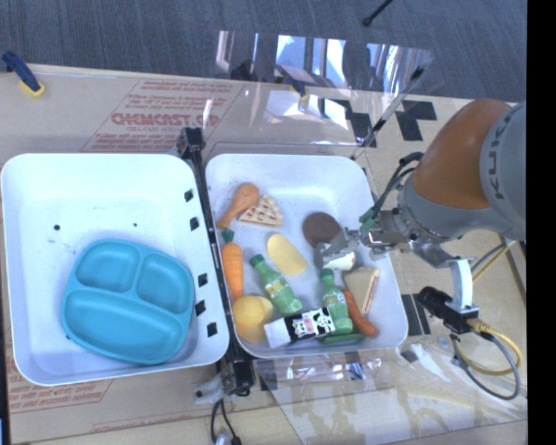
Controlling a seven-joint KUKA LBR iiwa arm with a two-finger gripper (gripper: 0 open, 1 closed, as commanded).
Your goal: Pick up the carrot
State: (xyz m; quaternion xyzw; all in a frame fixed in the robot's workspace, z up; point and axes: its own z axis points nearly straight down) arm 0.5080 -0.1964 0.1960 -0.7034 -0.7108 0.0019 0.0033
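On brown cardboard (pixel 120 109) over dark carpet (pixel 120 17), two white bins (pixel 18 248) sit; gripper (pixel 341 247) state unclear.

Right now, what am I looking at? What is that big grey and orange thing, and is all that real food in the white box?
That big grey and orange thing is a robot arm, reaching in from the right. A camera looks down from above on a bench with two shallow white bins. At the arm's end is a gripper, like a two-finger hand, low over the right bin. That bin holds what looks like toy food: a carrot near its left wall, a drumstick, a waffle slice, a lemon, two green bottles and a small milk carton. The left bin holds a blue divided plate. I cannot see anything held.
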